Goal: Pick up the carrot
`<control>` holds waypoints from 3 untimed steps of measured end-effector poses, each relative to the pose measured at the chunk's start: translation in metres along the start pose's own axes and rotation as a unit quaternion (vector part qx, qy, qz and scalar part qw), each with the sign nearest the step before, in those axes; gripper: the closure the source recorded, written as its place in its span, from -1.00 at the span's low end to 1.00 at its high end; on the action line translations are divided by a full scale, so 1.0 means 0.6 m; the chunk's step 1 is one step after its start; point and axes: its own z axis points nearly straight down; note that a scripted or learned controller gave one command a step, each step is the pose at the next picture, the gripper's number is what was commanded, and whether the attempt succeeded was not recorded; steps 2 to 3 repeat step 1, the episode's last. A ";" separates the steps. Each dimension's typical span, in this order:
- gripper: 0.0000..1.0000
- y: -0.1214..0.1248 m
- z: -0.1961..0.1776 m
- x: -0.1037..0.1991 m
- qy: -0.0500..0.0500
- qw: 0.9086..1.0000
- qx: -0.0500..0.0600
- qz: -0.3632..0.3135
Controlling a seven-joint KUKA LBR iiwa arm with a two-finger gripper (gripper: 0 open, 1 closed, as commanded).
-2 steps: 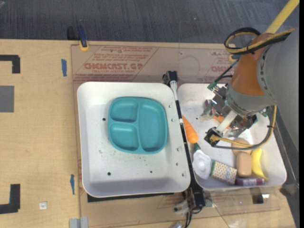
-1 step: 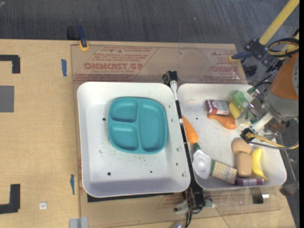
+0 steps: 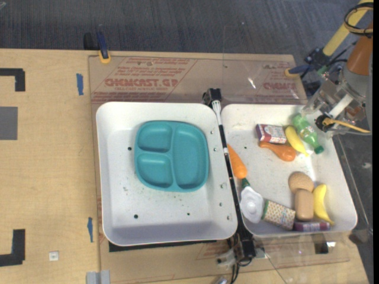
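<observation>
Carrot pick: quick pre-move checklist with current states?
1. Orange tapered carrot in view, in the right white bin: ok.
2. Carrot top unobstructed: ok.
3. Side clearance: not ok, it lies against the bin's left wall.
4. Neighbours: white-capped bottle sits just below the carrot's tip: cannot tell if touching.
5. Gripper over carrot: not ok, it is at the bin's far right corner.
6. Grasp: not ok, nothing held.

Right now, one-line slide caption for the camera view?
Carrot lies against right bin's left wall; gripper hovers at its far right corner.
</observation>
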 end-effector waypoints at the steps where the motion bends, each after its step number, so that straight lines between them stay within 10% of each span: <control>1: -1.00 -0.166 -0.029 0.040 0.000 0.998 0.004 0.056; 3: -1.00 -0.166 -0.029 0.040 0.000 0.998 0.004 0.056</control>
